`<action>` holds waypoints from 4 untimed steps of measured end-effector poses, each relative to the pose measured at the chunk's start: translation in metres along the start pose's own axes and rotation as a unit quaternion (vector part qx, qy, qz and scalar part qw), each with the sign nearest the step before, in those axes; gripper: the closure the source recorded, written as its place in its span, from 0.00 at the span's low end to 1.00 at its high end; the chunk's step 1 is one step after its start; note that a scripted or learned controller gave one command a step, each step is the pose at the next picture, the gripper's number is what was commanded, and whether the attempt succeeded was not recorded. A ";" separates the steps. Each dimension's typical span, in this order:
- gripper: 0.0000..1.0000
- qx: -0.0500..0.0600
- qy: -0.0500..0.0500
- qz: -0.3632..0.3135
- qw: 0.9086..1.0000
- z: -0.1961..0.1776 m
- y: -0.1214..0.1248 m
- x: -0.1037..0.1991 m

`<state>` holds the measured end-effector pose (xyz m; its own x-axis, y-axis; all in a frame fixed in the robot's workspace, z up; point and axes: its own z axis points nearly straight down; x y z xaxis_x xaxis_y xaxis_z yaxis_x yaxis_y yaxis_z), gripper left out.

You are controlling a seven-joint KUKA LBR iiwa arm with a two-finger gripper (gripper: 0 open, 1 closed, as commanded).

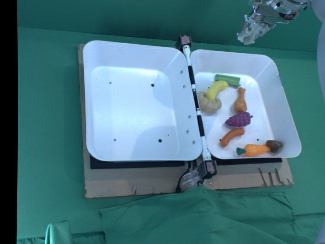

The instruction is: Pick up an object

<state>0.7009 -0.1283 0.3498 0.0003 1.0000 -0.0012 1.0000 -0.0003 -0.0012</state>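
The right bin [277, 108] holds several toy foods: a yellow banana [217, 89], a green piece [227, 79], a tan knobbly piece [209, 103], an orange drumstick [240, 101], a purple grape bunch [238, 119], an orange sausage [232, 136], a carrot [255, 149] and a brown piece [274, 145]. My gripper [249, 36] hangs high at the top right, above and behind the right bin's far edge, with nothing between its fingers. It is well apart from every object.
The left bin [133, 105] adjoins the right one along a black-and-white striped divider [196, 105]. Both bins rest on a cardboard base [137, 187] on green cloth. A fold of green fabric [203, 215] lies at the front.
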 end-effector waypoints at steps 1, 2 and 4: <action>0.00 -0.002 -0.001 0.001 1.000 -0.004 -0.001 -0.002; 0.00 0.000 -0.001 0.004 1.000 0.028 -0.002 -0.046; 0.00 -0.002 -0.001 0.002 1.000 0.026 -0.001 -0.044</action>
<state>0.7001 -0.1721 0.3244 0.0041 1.0000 -0.0037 1.0000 -0.0040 0.0028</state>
